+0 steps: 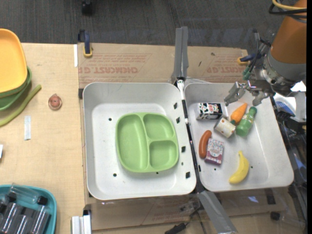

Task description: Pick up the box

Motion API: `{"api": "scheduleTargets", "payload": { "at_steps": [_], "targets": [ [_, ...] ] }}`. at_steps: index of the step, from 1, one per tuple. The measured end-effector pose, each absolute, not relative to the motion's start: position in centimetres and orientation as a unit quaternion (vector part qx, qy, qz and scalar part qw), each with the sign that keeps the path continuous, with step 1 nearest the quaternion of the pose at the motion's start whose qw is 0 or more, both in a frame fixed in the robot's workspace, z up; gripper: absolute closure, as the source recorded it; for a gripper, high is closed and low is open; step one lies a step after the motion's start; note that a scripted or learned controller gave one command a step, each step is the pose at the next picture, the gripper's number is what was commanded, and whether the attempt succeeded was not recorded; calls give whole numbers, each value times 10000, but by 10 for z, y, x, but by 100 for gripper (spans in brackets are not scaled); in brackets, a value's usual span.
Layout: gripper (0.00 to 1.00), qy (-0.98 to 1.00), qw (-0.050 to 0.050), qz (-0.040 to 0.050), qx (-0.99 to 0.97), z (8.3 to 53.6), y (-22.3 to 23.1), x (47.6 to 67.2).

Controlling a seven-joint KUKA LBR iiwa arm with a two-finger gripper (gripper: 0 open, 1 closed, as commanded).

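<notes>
Cardboard-covered bench [131,67] bears two white bins [97,130], dark carpet beyond.

Two white bins sit side by side on the surface [53,145]. The left bin [97,179] holds a green divided plate [147,142]. The right bin [273,169] holds a black-and-white box [209,110], a small pink box [214,151], a red sausage [204,143], a banana [239,168], a carrot [238,113], a green bottle [246,122] and a white cylinder [224,127]. The hand [248,94] hangs over the right bin's far edge, its fingers spread, holding nothing.
</notes>
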State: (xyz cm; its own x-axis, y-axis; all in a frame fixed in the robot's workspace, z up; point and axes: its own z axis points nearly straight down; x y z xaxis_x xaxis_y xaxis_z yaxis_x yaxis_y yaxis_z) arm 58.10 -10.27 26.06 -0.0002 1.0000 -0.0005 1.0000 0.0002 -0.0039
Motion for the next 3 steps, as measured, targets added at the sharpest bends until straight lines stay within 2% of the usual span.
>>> {"api": "scheduleTargets", "payload": {
  "at_steps": [1, 2, 3],
  "targets": [
    [0, -7534, 8, 9, -6575, 143, -100, 572],
    [0, -7820, -32, -24, -6233, 96, -105, 499],
    [0, -6881, 3, 8, -7257, 91, -103, 555]
  ]
}}
